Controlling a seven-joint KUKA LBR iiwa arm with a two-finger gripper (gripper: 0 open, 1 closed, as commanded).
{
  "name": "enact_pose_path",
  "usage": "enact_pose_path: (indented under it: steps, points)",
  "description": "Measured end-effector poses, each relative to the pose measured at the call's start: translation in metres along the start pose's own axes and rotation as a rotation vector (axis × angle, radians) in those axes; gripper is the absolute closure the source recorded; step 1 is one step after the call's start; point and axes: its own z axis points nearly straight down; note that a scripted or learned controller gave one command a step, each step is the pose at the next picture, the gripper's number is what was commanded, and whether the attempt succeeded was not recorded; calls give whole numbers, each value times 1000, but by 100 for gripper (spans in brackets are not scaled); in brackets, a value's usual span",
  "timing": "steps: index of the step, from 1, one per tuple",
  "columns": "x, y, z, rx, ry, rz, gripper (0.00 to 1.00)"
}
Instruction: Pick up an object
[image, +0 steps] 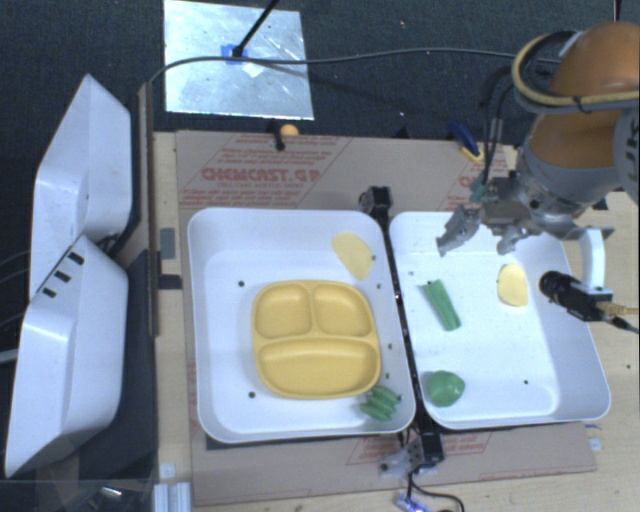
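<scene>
Two shallow white bins sit side by side on a bench, seen from above at a slant. The left bin (215, 330) holds the largest item, a yellow divided tray (315, 338) lying flat in its middle, with a pale yellow oval piece (352, 255) toward the far right corner and a small green ridged piece (381, 403) near its front edge.

The right bin (570, 385) holds the smaller things likely meant for picking: a green stick (441, 304) lying flat near the bin's left side, a round green lump (443, 387) at the near left corner, and a pale yellow piece (513, 285) toward the right.

The grey and orange arm (585, 100) reaches in from the right, and its gripper (483, 231) hangs over the far part of the right bin with its fingers spread apart and nothing between them (so no object is held yet). It looks poised above the loose pieces, well placed to descend on one. The green stick and the pale yellow piece lie nearest, each apart from the fingers.
</scene>
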Motion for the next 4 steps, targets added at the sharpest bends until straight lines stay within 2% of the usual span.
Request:
enact_pose_path:
  steps: [1, 2, 3, 4]
  points:
    - [0, 0, 0, 0, 0, 0, 0]
    - [0, 0, -11, -1, 0, -1, 100]
    - [63, 26, -48, -2, 1, -4, 100]
    - [60, 26, -47, 0, 0, 0, 0]
